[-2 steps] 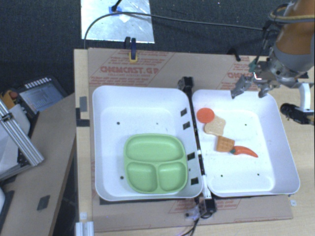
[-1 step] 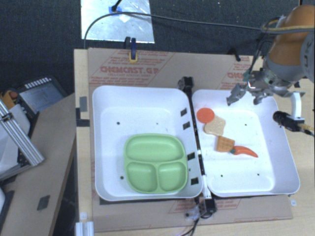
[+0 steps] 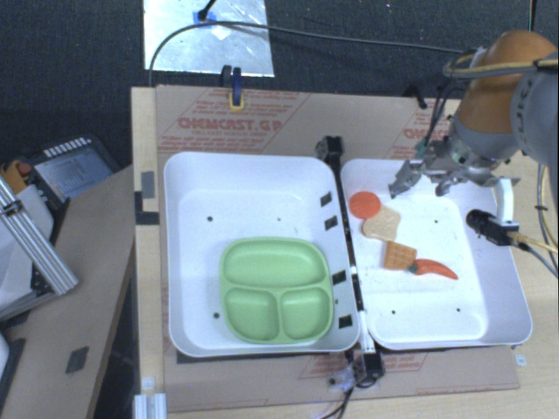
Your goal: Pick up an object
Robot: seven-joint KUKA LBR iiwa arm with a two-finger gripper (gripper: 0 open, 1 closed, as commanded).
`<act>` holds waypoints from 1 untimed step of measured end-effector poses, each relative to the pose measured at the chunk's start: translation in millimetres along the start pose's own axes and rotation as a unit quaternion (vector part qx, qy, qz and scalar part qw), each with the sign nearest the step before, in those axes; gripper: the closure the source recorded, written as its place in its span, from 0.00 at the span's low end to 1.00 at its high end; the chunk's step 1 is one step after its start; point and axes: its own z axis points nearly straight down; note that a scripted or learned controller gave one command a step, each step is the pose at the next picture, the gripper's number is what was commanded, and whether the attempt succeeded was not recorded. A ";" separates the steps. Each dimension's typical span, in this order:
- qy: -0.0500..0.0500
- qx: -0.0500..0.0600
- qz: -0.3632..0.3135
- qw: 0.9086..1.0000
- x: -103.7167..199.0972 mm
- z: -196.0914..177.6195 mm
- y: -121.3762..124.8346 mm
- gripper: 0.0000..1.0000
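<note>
Camera view: gripper (image 3: 425, 179) poised over right bin (image 3: 498, 321), fingers spread, nothing held; slice (image 3: 365, 204), bread (image 3: 382, 225), cracker (image 3: 398, 256), carrot (image 3: 432, 269) clustered within reach; tray (image 3: 275, 288) parked in left bin (image 3: 188, 234).

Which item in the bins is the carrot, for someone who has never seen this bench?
Look in the right bin, the one without the green divided plate. Four small items cluster near its middle; the carrot lies lowest and farthest right, beside the tan waffle square. It alone is long, pointed and orange with a green tip.

red "CHEMCAST GP" print, brown backing sheet (image 3: 262, 116)
</note>
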 end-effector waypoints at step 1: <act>0.000 0.001 0.000 1.000 8.7 47.4 3.7 0.00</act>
